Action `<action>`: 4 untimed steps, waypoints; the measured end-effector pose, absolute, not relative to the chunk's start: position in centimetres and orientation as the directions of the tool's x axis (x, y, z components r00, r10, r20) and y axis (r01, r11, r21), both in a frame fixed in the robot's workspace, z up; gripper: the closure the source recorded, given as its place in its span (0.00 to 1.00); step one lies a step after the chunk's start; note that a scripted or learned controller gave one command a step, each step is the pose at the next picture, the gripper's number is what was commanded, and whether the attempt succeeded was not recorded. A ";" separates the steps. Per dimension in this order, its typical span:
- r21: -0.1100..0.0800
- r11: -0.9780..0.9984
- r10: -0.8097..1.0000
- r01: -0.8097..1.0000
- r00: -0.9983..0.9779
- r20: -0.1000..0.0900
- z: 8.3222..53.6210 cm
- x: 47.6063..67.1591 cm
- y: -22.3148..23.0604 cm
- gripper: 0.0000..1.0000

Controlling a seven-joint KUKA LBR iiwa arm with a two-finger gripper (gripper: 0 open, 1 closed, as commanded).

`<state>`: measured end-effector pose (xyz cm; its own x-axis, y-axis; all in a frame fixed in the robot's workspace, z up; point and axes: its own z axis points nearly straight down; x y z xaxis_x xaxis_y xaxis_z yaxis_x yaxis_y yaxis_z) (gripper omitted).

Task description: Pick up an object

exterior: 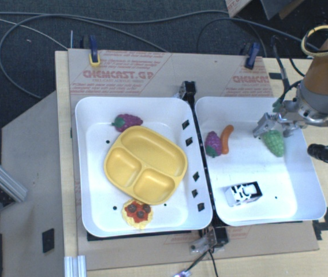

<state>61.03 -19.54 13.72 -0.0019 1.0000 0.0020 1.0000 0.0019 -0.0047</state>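
My gripper (pixel 276 127) hangs over the upper right part of the right bin (pixel 302 209), on the grey arm with its orange band. A green bumpy toy (pixel 275 144) lies directly below and against the gripper's tip. To its left lie a purple grape cluster (pixel 212 143) and an orange carrot (pixel 226 138), touching each other. A black and white box (pixel 243 193) sits nearer the bin's front.
The left bin (pixel 89 206) holds a yellow divided plate (pixel 145 164), a second purple grape cluster (pixel 127 121) behind it and a small pizza toy (pixel 137 213) in front. A black divider (pixel 196 154) with clips runs between the bins. Cables cross the floor behind the bench.
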 end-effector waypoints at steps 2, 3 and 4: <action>0.001 0.001 1.000 1.000 -0.001 0.001 9.9 61.2 -19.5 1.00; 0.004 0.000 1.000 1.000 0.000 -0.002 14.8 61.0 -20.3 1.00; 0.005 0.000 1.000 1.000 0.000 -0.002 20.0 60.2 -20.0 1.00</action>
<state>60.19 -19.99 20.01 -0.0005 1.0000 -0.0016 1.0000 0.0005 0.0052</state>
